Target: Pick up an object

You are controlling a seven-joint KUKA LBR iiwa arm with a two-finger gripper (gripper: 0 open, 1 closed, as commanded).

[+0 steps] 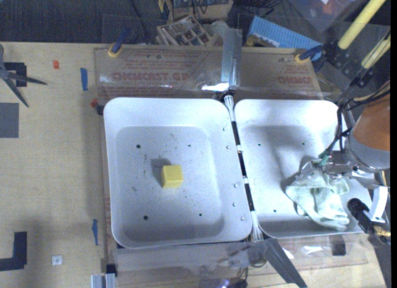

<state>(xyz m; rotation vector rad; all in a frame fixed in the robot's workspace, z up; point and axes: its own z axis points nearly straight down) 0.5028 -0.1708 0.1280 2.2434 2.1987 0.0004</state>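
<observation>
Near edge of the worktop (43,175): light wood, small blue and black bits scattered on its left side. Left bin (118,156) holds one yellow cube (172,176), roughly mid-floor, flat, well apart from every wall, dark specks on the white around it. Right bin (273,125) touches the left one along the centre seam; a crumpled pale cloth (319,197), white with a greenish tint, lies in its near-right corner. Arm comes in from the right, orange band (375,128) above the wrist, and the claw (329,169) sits low right over the cloth's upper edge, cables running down to it. Can't tell how far the claw is open or whether it has hold of the cloth. Far side: clear sheet with red lettering (161,77) behind both bins, then clutter of boxes and cables
</observation>
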